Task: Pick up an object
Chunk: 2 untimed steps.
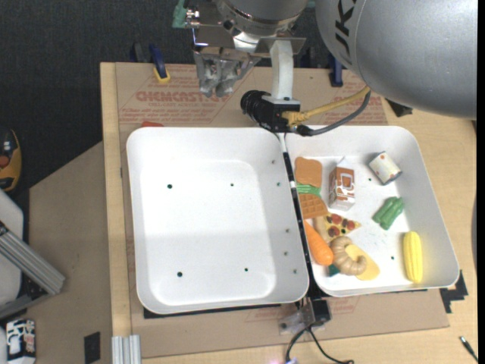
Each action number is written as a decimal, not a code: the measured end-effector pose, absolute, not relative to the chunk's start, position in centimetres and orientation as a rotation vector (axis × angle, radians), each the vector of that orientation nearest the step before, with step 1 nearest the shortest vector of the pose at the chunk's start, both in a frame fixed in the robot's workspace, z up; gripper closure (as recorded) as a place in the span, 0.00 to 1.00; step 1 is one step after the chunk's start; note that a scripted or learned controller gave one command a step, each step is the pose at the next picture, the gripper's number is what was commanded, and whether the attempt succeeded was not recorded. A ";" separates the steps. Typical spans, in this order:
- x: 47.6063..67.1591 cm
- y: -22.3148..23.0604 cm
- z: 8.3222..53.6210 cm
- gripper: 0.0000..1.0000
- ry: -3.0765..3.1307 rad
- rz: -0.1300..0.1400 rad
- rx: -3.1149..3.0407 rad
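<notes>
My gripper (220,78) hangs high above the cardboard behind the left bin (144,203), well clear of both bins, with nothing seen in it. The right bin (432,196) holds several toy foods: a brown bread slice (308,171), a small milk carton (342,186), a white can (385,167), a green vegetable (389,212), a yellow corn cob (411,256), an orange carrot (318,243), a pizza slice (342,224) and a tan pastry (349,258). All of them lie far to the right of and below the gripper.
The bins stand side by side on a cardboard sheet (121,112), their rims touching along the middle. Blue clamps (159,65) hold the cardboard's far edge. A green and orange waffle piece (311,202) lies against the right bin's left wall.
</notes>
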<state>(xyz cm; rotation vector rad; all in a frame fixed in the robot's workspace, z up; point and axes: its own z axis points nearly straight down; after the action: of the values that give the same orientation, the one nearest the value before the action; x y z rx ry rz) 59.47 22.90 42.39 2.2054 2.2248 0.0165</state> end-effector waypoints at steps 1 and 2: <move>51.3 22.4 31.6 1.00 2.228 -0.023 2.226; 51.8 22.5 33.3 1.00 2.222 0.002 2.222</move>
<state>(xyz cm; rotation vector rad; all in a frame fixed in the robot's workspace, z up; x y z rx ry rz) 51.85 22.46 33.30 2.2218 2.2217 0.0016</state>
